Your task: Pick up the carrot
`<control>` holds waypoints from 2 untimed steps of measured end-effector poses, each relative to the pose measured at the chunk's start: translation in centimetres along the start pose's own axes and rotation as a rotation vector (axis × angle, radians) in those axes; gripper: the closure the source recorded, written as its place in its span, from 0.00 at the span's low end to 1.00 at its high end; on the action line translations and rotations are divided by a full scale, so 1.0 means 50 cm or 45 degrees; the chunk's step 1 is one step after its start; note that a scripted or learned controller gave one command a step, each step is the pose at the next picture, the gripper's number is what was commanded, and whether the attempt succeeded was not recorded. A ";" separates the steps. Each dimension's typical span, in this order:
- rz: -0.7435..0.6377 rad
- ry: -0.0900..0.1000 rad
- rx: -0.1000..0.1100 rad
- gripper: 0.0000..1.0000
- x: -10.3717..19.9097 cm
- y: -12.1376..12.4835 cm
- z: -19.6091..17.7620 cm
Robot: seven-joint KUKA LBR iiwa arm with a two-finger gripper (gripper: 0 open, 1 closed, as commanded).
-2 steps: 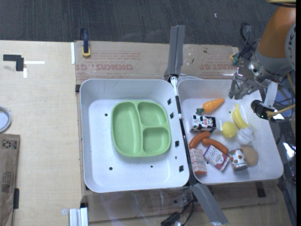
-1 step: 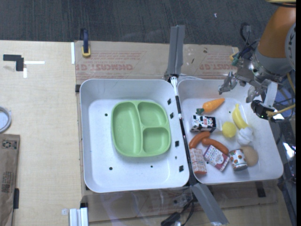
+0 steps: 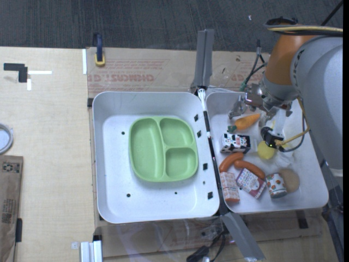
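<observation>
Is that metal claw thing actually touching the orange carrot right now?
Cannot tell. In the camera view the tool sits right above the orange tapered carrot in the right white bin, their outlines overlapping, so neither contact nor a gap shows plainly.

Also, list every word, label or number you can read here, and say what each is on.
Cardboard sheet behind the bins: red print, upside down, too blurred to read.
Brown paper bag: a printed mark, unreadable.
Small packets and can in the right bin: labels too small.
</observation>
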State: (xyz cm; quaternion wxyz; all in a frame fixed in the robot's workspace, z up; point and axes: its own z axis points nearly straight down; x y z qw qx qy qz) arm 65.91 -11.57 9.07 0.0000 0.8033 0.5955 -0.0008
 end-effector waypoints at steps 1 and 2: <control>-0.002 -0.005 0.009 1.00 -0.002 -0.002 -0.013; 0.104 -0.002 0.004 1.00 0.109 -0.034 -0.197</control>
